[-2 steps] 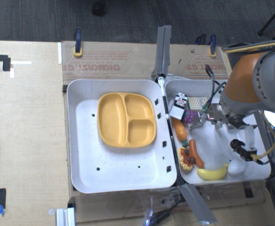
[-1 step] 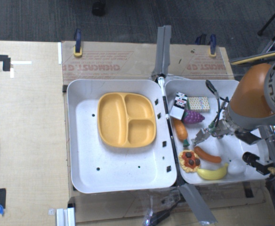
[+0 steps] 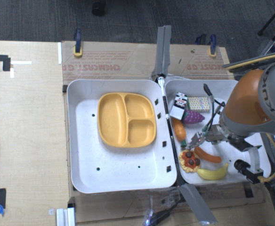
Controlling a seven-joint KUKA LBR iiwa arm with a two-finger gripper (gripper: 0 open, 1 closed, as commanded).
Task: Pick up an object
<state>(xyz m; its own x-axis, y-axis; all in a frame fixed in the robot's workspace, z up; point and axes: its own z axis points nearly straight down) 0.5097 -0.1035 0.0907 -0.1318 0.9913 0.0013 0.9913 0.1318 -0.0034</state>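
Hovering low in the right bin (image 3: 264, 86), the gripper (image 3: 194, 141) looks parted and empty above the hot dog (image 3: 207, 155); next comes descending and closing.

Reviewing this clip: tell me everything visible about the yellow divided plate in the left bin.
The yellow plate is a rounded-square tray that looks like matte plastic, with raised ridges dividing it into three compartments: one long section along its left side and two smaller ones stacked on the right. All three compartments look bare. It lies flat and right side up on the floor of the left bin, in the upper middle part, slightly rotated against the bin's walls. Nothing touches it except the bin floor.
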